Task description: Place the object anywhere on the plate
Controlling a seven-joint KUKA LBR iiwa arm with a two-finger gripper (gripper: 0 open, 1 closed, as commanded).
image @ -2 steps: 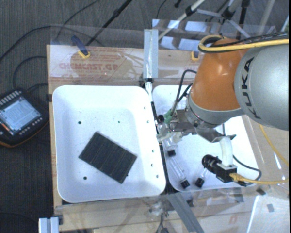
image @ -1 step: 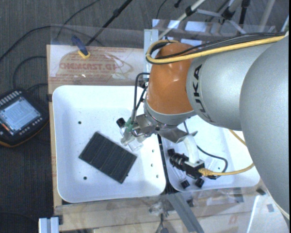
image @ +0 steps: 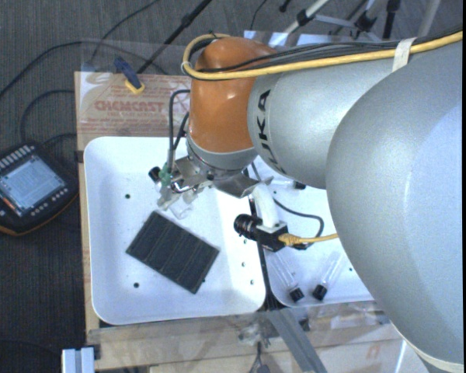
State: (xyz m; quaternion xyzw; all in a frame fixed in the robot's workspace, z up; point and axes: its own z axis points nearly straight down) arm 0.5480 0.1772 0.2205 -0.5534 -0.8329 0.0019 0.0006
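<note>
A dark grey ridged square plate [image: 172, 251] lies tilted on the floor of the left white bin [image: 109, 208]. My gripper [image: 173, 198] hangs just above the plate's upper corner, under the orange wrist band [image: 221, 99]. Its tip is small and partly hidden by the wrist, so I cannot see whether anything is in it. Two clear tube-like objects with black caps [image: 297, 292] [image: 321, 289] lie in the right bin [image: 349, 294], near its front edge.
The big grey arm covers most of the right bin and the upper right of the view. A yellow cable and a black plug [image: 252, 228] hang over the divide between the bins. A teach pendant [image: 23, 183] rests on the floor to the left.
</note>
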